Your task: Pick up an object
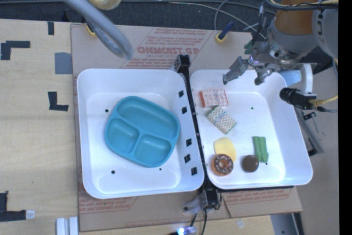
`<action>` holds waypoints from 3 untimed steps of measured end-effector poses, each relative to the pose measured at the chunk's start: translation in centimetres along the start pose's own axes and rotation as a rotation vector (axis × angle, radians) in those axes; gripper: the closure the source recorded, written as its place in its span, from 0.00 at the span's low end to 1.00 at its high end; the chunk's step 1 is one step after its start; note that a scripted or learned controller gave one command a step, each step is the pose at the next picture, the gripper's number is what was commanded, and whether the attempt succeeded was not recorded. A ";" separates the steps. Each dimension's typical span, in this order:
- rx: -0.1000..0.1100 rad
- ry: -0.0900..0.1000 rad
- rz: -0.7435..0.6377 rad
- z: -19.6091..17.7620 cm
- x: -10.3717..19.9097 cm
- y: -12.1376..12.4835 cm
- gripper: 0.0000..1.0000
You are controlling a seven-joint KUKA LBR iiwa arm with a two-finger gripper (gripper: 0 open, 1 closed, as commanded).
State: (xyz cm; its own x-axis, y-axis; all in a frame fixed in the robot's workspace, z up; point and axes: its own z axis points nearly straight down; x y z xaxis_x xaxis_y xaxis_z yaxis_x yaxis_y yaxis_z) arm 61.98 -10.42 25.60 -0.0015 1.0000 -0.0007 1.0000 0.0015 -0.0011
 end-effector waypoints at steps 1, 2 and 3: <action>0.006 0.001 0.000 6.2 0.8 -0.3 0.00; 0.007 0.000 0.001 12.6 0.5 -0.9 0.00; -0.001 -0.002 0.000 17.3 0.5 -0.9 0.00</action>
